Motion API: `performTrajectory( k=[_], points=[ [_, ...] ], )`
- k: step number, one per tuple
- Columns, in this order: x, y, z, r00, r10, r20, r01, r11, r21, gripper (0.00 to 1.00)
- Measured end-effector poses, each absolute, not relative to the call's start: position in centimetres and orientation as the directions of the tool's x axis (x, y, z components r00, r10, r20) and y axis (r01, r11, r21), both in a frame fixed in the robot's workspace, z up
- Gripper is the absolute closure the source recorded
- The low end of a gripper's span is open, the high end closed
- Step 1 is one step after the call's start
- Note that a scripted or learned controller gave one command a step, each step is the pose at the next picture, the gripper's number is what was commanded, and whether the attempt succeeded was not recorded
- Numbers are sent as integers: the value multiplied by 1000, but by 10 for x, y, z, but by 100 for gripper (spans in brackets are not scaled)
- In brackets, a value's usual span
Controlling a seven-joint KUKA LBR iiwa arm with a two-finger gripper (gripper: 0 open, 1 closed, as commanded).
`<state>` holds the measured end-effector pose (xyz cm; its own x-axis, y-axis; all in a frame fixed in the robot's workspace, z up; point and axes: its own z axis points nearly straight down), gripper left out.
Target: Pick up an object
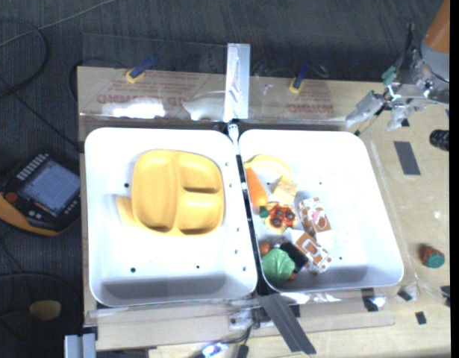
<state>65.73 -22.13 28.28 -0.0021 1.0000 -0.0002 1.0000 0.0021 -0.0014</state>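
**Toys heaped in right bin, arm parked off to the side**

We see the things to pick in the right bin (363, 200): a small heap of toy items crowded at its left side, w/ the rest of the bin floor bare. From the back, there's a pale yellow piece (268, 162), then an orange carrot-like toy (256, 189) lying along the divider betw. the bins. Just right of it sits a dark red cluster (281, 215), touching a red-and-white patterned packet (314, 218). A second packet of the same kind (313, 251) lies nearer the front, beside a black item (294, 256). A green round toy (276, 263) sits at the front-left corner.

The left bin (102, 200) holds a yellow divided tray (177, 191), approx. centred, three compartments facing up.

The hand (393, 103) is at upper right, outside both bins, above the worktop (423, 200) and well apart from the heap. We can't tell if it's spread or pressed together; nothing is visibly betw. its fingers. The orange band (440, 28) shows at the right edge.

Left of the worktop, on dark carpet, lies a handheld pendant w/ screen (39, 192).
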Motion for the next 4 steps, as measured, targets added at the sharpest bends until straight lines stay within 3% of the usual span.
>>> performTrajectory(
  k=[1, 2, 3, 4],
  points=[
    [626, -158, 158, -116, 993, 0, 993, 116, -2, 0],
    [564, -146, 305, -331, 944, -3, 944, 331, 0, 0],
    [535, -106, 188, -427, 904, 2, 904, 427, -1, 0],
    [548, -122, 113, -234, 972, -6, 972, 234, 10, 0]
  ],
)
